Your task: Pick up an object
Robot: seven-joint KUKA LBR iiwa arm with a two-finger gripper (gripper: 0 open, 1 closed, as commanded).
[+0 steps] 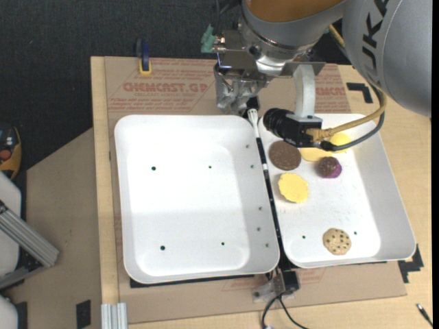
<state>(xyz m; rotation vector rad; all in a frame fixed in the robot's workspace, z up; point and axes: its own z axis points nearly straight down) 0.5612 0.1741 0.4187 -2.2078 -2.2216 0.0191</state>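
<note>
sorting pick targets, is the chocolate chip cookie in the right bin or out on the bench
In. The chocolate chip cookie lies flat on the right bin floor near its front edge.

"CHEMCAST GP" on brown board (164,86), "KUKA" on arm (387,19)

brown disc (284,155): flat, round, dark brown, at the right bin's upper left.
yellow disc (293,188): flat, pale yellow, just below the brown disc.
purple ball (329,167): small, dark purple, right of the brown disc.
yellow piece (326,147): partly hidden, above the purple ball.
cookie (337,241): tan, speckled, flat, near the bin's lower edge.
</note>
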